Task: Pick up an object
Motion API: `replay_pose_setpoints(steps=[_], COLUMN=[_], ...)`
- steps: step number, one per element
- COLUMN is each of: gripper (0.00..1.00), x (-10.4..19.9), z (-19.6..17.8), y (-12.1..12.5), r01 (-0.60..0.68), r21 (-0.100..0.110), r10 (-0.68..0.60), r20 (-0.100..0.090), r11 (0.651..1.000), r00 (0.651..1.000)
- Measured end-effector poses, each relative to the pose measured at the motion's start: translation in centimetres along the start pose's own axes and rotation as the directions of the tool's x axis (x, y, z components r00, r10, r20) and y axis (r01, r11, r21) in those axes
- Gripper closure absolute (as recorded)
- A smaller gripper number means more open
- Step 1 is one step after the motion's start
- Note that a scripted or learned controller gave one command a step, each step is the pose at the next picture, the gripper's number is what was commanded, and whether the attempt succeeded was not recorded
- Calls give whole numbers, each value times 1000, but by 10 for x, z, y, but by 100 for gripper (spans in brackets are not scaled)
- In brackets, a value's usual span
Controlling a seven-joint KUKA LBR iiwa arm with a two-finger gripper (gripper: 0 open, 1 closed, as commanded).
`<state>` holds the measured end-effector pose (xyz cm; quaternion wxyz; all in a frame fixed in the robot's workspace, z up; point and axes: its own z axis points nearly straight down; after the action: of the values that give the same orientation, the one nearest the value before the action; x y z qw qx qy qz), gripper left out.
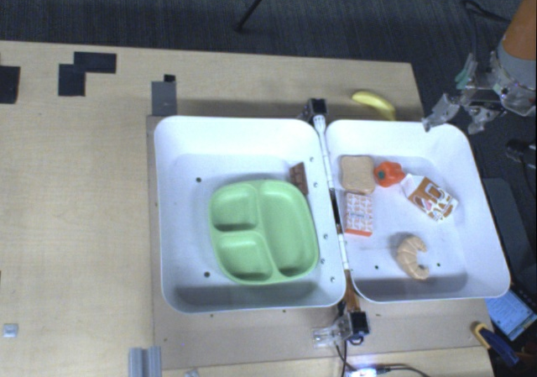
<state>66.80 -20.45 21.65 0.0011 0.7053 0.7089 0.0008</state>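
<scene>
Dark carpet is lying behind the pale wooden tabletop (75, 224), which is carrying two shallow white bins side by side. At the upper right, the arm (518, 48) is reaching in, grey with an orange part at the edge of the view, and its wrist is cut off there. The fingers (453, 102) are hanging just above the far right corner of the right bin (482, 224), spread slightly apart and holding nothing.

Below the fingers and to their left, inside this bin, several objects are lying well apart from the fingers. The nearest is a small carton (431, 198), with its long axis running diagonally, from the upper left to the lower right. Further left, a red round item (388, 173) is touching a slice of bread (357, 173). Under the bread a printed packet (359, 216) is lying with its long axis running up and down. A croissant (412, 256) is sitting lowest, curved.

A banana (373, 103) is resting on the tabletop to the left of the fingers, outside the bins. The left bin (180, 199) is holding a green divided tray (263, 231); a small brown thing beside it is hard to make out.
</scene>
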Motion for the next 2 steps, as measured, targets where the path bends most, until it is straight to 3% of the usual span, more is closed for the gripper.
replay_pose_setpoints(steps=[1, 2], gripper=[0, 0], x=[26, 61], z=[106, 130], y=[-57, -128], r01=[-2, -4], r21=[-14, -3], r10=[2, 4], r20=[6, 1], r11=[1000, 1000], r00=[1000, 1000])
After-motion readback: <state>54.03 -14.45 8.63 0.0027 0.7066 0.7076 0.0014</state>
